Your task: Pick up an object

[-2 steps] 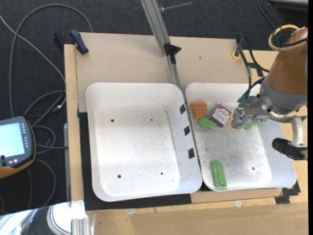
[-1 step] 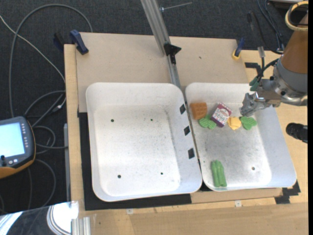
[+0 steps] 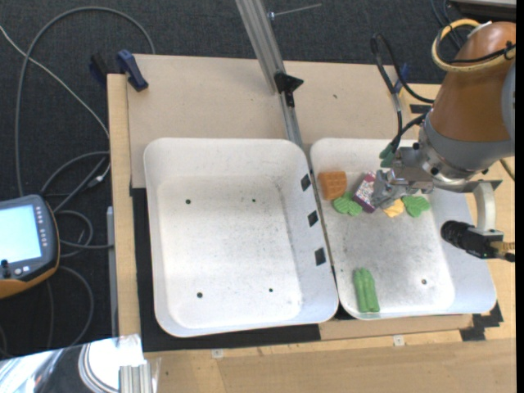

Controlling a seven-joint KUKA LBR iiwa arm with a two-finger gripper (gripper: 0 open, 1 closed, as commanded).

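- Far off to the left of the left bin (image 3: 164, 158), a handheld control pendant (image 3: 23, 240) with a lit screen sits on the dark floor, grey cables looping above it.
- Up past the left bin's far-left corner, a blue clamp (image 3: 131, 69) bites onto the edge of the tan bench (image 3: 205, 97).
- The left bin itself: a shallow white tray, a few dark specks dotted across its floor.
- A slanted metal rail (image 3: 264, 43) comes down from the top and ends at the seam just right of the left bin, where small black clips mark the shared edge.
- Just across that seam from the left bin, the right bin (image 3: 409, 301) carries everything in play.
- Closest to the left bin's right wall, near its far end, an orange block (image 3: 332, 184) rests on the floor of the right bin.
- Right of it, a green piece (image 3: 347, 206), then a purple and white object (image 3: 366, 193) touching that green piece.
- Further from the left bin again, a yellow piece (image 3: 395, 210) and another green piece (image 3: 417, 206) crowd together.
- Down toward the near edge, well apart from that cluster, a green ridged object (image 3: 365, 290) lies lengthwise, a short way right of the left bin's near-right corner.
- And the gripper (image 3: 395, 182) sits low over the cluster, right beside the purple and white object; whether it is clenched, released, or has anything at all, I cannot tell from this angle.
- Farthest from the left bin, the arm (image 3: 475, 97) bulks in from the right, orange band showing above grey.
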